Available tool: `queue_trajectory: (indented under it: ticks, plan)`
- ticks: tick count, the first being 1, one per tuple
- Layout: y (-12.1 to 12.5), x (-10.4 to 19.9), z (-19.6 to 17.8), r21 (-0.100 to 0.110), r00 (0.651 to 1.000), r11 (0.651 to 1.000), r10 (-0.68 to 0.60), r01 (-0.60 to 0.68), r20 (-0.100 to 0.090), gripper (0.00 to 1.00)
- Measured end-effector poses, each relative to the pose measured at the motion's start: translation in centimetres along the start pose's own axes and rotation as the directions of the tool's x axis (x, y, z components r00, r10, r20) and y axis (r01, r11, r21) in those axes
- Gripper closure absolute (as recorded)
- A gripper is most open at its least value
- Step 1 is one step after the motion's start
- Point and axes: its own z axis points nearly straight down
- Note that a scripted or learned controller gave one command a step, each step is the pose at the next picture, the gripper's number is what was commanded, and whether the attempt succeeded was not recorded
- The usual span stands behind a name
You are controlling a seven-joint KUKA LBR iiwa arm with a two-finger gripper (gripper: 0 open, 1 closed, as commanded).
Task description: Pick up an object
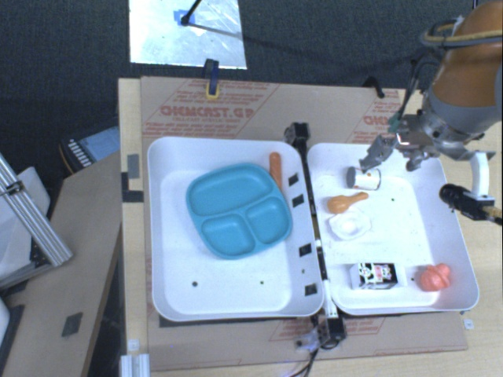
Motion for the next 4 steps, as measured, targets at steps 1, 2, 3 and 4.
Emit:
queue_trajectory:
  ticks: [1,2,3,4]
  plan:
    - [0.7,0.7,5.5,0.004,1.0,1.0,-0.002,0.002,-0.001,0.0]
    - [1.4,-0.1,10.7,0.004,1.0,1.0,0.002,-0.002,-0.001,0.0]
    - [1.6,-0.2,14.9,0.002,1.0,1.0,0.002,-0.002,-0.001,0.0]
    - [1.7,-0.2,13.6,-0.002,1.0,1.0,0.002,-0.002,0.0,1.0]
